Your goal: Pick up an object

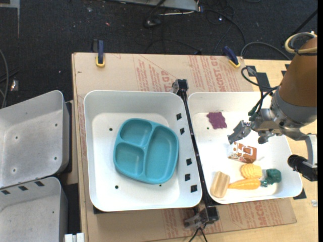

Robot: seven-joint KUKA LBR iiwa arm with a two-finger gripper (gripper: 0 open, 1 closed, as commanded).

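Near the right bin's [214,198] front edge, a tan plastic cylinder [220,184] lies pointing toward that edge, slightly tilted. Above, the gripper [241,132] hangs released, grasping nothing.

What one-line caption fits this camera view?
Gripper poised above small toys in the right bin; teal divided plate in the left bin.

We've got a cardboard-topped bench [151,69] carrying two white bins. Left bin [96,135] sits at 9 o'clock, right bin [202,105] at 3, their edges touching mid-bench.
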